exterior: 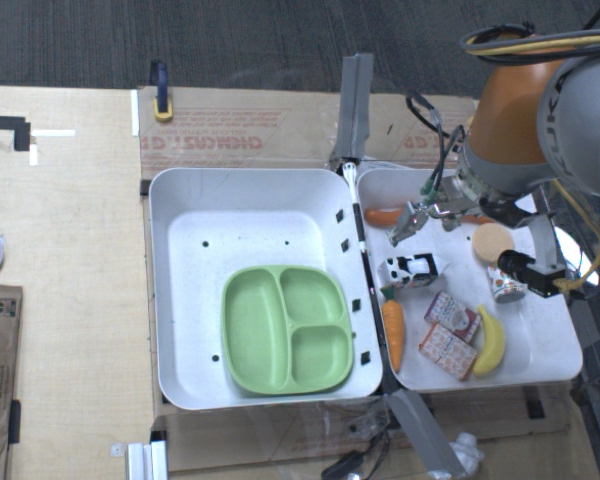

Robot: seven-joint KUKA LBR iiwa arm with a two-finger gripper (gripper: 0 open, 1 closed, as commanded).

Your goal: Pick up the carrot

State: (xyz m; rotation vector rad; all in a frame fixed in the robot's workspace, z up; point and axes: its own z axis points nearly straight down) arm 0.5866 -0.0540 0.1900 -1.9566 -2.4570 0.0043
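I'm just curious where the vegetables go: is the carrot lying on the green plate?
No, the carrot lies in the right bin against its left wall, while the green plate sits in the left bin.

one fixed camera looks down aslant on both bins [170, 268].

The grey arm [570, 98] reaches in from the right at the far side, its orange band [510, 118] above the wrist. The gripper [412, 223] points down and leftward, its fingers [402, 230] slightly parted, holding nothing.
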